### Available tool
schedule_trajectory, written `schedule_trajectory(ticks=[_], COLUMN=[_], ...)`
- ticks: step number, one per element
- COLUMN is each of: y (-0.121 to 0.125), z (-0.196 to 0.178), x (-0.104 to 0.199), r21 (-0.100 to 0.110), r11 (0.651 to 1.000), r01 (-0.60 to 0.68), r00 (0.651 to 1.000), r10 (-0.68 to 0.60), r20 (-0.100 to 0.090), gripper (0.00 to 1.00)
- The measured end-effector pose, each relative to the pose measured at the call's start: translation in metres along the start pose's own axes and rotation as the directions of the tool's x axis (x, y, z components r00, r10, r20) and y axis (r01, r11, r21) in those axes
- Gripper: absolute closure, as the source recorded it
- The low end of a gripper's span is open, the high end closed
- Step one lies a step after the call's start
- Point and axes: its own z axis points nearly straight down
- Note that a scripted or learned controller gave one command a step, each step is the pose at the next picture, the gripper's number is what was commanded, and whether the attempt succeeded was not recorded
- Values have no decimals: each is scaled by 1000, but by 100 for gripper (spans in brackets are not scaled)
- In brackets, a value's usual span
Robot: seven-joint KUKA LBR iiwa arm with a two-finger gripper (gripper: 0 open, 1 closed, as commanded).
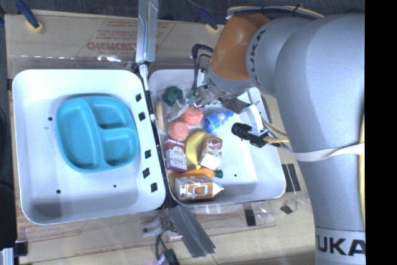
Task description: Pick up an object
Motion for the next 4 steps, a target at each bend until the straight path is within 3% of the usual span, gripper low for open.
schedule_trajectory(ticks=[1,2,3,4], y=[0,1,1,-68], z=[0,-11,-11,-136], x=[0,0,0,22], r21=[0,-1,0,-11], r11=[1000,1000,1000,980], r01=[-1,4,4,-199], r00=[1000,1000,1000,980], r10=[1,-4,-4,199], r20=[0,1,1,5], gripper=[0,100,0,0])
